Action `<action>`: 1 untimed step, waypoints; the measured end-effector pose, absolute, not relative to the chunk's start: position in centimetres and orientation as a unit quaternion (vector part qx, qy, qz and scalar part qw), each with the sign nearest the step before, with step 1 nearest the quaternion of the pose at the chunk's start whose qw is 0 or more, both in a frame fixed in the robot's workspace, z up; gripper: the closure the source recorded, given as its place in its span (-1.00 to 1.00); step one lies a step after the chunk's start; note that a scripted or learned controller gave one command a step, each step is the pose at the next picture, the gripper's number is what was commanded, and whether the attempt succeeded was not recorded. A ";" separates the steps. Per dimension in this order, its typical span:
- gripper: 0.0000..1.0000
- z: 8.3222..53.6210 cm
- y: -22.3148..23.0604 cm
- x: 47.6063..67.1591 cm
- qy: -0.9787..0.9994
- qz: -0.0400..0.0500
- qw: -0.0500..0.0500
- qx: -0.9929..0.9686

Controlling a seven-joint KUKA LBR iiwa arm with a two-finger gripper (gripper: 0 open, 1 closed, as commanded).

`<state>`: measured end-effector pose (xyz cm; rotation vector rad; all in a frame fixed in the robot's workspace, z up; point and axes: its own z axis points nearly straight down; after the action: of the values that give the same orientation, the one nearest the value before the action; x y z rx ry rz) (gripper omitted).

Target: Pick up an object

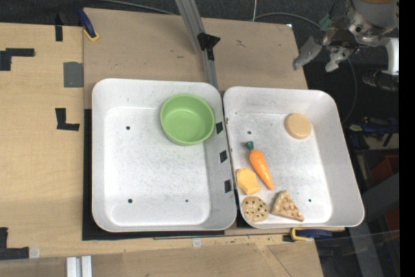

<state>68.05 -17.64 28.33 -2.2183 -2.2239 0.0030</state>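
Lower right of the frame: cookie [254, 208] and pizza slice [286, 206] lie against the near wall of the right bin [337, 159], with a yellow piece [247, 180], carrot [260, 166] and tan disc [298, 126] behind. Left bin [117, 159] holds a green bowl [187, 119]. Upper right, above the surface: hand [320, 55], fingers spread, holding nothing.

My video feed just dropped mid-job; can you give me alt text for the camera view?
The gripper hangs open above the bench beyond the right bin, holding nothing. That bin holds a carrot, a tan round piece, a yellow piece, a cookie and a pizza slice. The left bin holds a green bowl.
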 end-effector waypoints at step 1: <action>-1.00 28.3 -17.7 68.0 -0.708 0.001 0.000 -0.706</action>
<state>68.04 -17.66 28.33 -2.2188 -2.2238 0.0040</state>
